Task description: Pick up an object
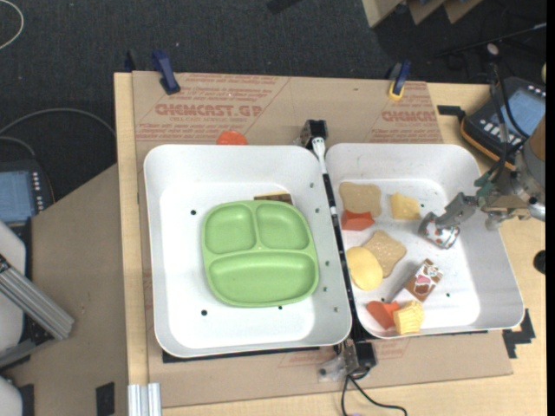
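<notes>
The gripper is seen low in the right bin, nothing visibly held; its grip cannot be told. A yellow block lies just beside and could be nudged aside.

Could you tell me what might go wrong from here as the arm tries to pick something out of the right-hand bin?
The gripper sits over bare bin floor, between the yellow chunk and the small brown-and-white item, so a straight descent may close on nothing.

The food pieces are packed close: the tan slice overlaps the yellow oval piece, so a grasp there might lift or drag both.

A sweep could also push items against the right bin wall.
</notes>
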Robot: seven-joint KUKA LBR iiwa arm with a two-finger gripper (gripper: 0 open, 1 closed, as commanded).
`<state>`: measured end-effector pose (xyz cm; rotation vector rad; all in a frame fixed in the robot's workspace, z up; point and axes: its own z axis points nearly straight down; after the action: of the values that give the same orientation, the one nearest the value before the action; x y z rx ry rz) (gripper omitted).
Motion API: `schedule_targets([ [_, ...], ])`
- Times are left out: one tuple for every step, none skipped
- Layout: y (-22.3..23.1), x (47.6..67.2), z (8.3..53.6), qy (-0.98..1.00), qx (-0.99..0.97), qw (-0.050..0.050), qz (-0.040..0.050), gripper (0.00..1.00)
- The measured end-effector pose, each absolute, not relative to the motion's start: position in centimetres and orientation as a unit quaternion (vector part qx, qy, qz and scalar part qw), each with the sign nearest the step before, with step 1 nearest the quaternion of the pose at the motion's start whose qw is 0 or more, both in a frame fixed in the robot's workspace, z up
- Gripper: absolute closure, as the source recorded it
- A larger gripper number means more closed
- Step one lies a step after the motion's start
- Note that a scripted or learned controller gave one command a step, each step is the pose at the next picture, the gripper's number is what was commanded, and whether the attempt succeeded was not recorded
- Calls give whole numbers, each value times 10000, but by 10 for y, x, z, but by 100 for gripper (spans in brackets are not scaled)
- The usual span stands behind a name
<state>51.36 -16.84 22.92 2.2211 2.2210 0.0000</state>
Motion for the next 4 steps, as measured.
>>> schedule_targets([
  [-116, 553, 99, 7091, 7051, -58, -19, 0],
  [-171, 487, 87, 7044, 7098, 10, 10, 0],
  [-134, 546, 87, 7089, 7053, 37, 20, 0],
  [-156, 486, 88, 7051, 7091, 19, 18, 0],
])
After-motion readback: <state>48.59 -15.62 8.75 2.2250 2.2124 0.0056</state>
